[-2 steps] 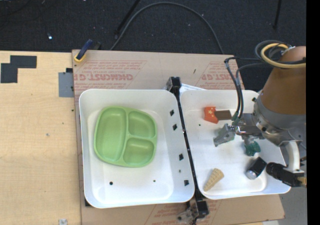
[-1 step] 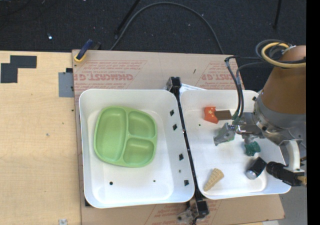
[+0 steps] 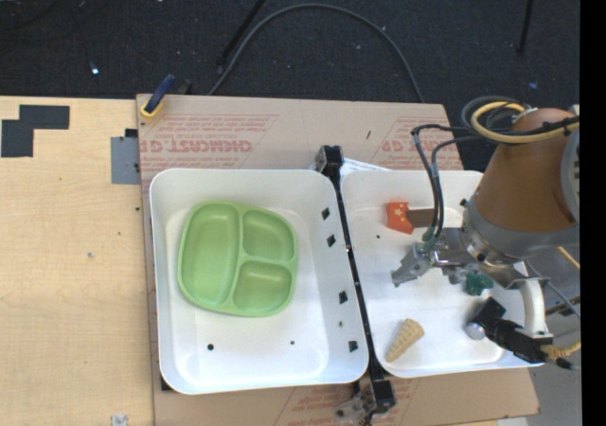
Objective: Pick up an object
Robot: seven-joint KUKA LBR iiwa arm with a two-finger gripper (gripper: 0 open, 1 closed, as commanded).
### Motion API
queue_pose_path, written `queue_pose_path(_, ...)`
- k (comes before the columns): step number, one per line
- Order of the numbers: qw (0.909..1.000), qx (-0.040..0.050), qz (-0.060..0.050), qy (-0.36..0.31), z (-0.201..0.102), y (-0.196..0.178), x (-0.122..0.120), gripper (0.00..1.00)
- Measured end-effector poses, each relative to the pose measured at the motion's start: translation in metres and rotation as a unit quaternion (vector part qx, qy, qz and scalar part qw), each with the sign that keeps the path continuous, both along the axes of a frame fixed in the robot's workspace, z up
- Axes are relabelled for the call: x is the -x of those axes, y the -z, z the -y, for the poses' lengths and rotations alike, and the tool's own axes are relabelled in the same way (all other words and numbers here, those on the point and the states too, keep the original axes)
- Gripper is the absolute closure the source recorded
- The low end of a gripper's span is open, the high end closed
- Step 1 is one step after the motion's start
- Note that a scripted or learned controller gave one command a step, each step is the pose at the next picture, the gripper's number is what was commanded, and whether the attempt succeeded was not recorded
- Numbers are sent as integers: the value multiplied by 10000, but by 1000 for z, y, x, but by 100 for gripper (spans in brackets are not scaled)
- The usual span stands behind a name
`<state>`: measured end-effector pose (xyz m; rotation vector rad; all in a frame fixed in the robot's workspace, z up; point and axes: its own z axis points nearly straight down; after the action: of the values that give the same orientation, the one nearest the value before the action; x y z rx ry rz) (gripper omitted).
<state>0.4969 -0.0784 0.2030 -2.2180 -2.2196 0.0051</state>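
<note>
- Dark speckled floor (image 3: 114, 26) runs along the far side with a couple of black cables (image 3: 312, 12) looping over it. Closer in there's a pale wooden bench (image 3: 66, 282) with a cardboard sheet (image 3: 246, 135) on it, under both bins.
- left bin (image 3: 246, 353): white and shallow, sitting flush against the right bin (image 3: 445, 358), with a black strip (image 3: 343, 258) along the seam where they meet.
- arm (image 3: 525, 187): comes in over the right bin's right edge. The fat orange band sits over that edge and the wrist bends down toward the bin's middle.
- green plate (image 3: 237, 258): three compartments, lying flat in the middle of the left bin, a bit closer to its left edge. It's well apart from everything else.
- gripper (image 3: 415, 266): over the middle of the right bin, angled toward its left edge. Honestly I can't tell if it's spread or pressed together, it's just a grey blur from here.
- cone (image 3: 405, 339): a waffle-looking thing on its side by the right bin's near edge, apart from the gripper.
- orange block (image 3: 399, 217): toward the right bin's far edge, near the gripper but not touching it.
- tiny teal bit (image 3: 476, 280): right under the wrist, too small to tell what it is.
</note>
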Motion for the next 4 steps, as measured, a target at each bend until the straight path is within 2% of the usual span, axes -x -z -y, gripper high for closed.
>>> queue_pose_path(1, 10000, 1, -3, 7, 9, 51, -3, 0)
queue_pose_path(2, 10000, -1, 0, 6, 12, 103, 8, 0)
queue_pose_path(3, 10000, 2, 17, 7, 12, 91, 7, 100)
queue_pose_path(4, 10000, 5, 43, 10, 19, 39, 14, 100)
